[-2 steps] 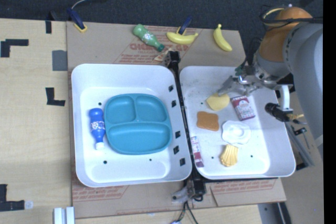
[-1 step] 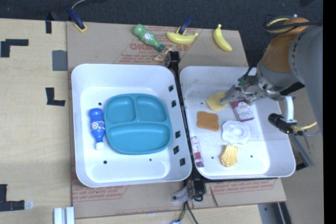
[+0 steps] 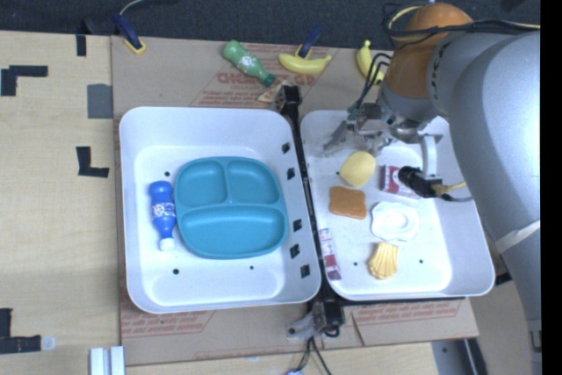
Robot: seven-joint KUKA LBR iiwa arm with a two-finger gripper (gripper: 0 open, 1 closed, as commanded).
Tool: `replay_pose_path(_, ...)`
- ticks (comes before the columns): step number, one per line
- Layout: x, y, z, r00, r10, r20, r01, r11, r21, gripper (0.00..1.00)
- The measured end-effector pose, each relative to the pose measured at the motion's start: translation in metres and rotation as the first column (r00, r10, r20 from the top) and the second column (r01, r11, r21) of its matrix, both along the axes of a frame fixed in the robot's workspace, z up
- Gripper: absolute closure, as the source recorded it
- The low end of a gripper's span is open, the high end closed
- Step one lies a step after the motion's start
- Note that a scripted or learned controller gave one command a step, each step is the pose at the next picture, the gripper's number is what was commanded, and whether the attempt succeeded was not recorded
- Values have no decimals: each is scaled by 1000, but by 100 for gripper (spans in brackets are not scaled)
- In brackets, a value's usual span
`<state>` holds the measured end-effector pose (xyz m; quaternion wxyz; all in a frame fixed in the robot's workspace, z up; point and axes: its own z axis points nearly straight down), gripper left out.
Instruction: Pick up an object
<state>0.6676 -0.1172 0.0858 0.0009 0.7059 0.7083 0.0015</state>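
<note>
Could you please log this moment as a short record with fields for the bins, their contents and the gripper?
left bin: blue divided plate, blue bottle beside it
right bin: yellow lemon, brown toast piece, fried egg, yellow ridged shell, red-and-white packet
outside bins: green bottle, banana
gripper: low over right bin's far side, near lemon; nothing seen held

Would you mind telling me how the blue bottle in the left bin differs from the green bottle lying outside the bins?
The blue bottle lies inside the left bin, beside the blue divided plate; the green bottle lies on the cardboard behind both bins. The blue bottle has a white cap and points along the bin's side wall; the green bottle lies diagonally. Both are small toy bottles lying on their sides, apart from the end effector.
</note>
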Motion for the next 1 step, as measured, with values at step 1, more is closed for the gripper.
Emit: replay_pose_path(1, -19, 3, 0, 1000, -2, 0, 2, 1000, -3, 0)
